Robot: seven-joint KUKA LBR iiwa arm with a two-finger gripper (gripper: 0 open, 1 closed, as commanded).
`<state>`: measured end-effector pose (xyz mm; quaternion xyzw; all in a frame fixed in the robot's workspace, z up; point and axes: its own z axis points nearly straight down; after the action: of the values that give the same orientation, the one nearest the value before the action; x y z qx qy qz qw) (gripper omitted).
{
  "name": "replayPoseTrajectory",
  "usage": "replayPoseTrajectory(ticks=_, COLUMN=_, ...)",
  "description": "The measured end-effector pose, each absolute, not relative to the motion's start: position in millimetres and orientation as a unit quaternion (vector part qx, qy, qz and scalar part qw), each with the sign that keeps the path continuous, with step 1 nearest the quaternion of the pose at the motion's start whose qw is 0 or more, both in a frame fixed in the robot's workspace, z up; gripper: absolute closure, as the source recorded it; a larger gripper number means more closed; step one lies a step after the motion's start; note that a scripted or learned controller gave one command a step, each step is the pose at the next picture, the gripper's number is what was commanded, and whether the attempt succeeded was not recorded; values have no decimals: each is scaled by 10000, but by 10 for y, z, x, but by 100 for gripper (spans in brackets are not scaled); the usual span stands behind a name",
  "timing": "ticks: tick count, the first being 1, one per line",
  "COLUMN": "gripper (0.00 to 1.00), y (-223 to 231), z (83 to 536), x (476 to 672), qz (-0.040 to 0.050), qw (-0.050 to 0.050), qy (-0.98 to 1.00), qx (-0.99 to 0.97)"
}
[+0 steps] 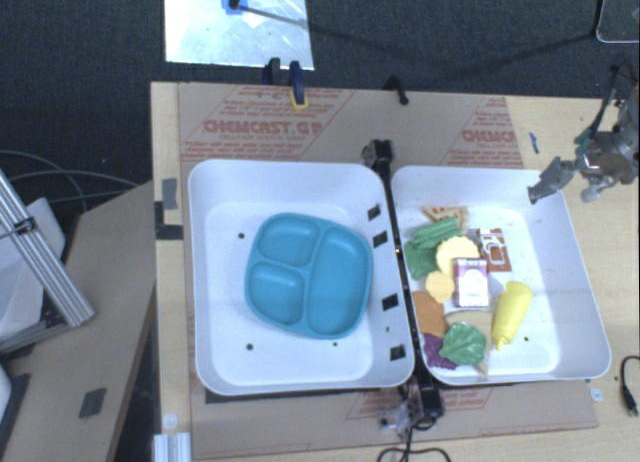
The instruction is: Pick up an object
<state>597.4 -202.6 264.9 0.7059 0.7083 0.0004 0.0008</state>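
Nothing picked yet: hand (553, 182) hovering over right bin's (585, 295) far right corner, holding nothing; finger state cannot tell. Pickable objects lying clustered in right bin's left half: yellow bottle (509, 313), small box (471, 282), green leafy piece (463, 342). Left bin (215, 250) holding blue divided plate (307, 275).

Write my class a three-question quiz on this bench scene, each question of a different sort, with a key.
1. True or false: the blue plate lies in the left bin.
2. Which item lies nearest the right bin's front right corner: A) yellow bottle B) green leaf toy C) small box?
3. Fill in: the tool hangs over the right bin's ____ right corner.

Key: 1 true; 2 A; 3 far.
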Motion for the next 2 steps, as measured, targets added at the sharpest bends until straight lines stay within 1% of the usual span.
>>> replayPoseTrajectory(ticks=1, gripper=0, y=-2058, z=1087, x=5410, qz=0, qw=-31, qy=7061, qx=7081)
replayPoseTrajectory(ticks=2, gripper=0, y=-2084, z=1032, x=5140, qz=30, qw=69, qy=7093, qx=7049)
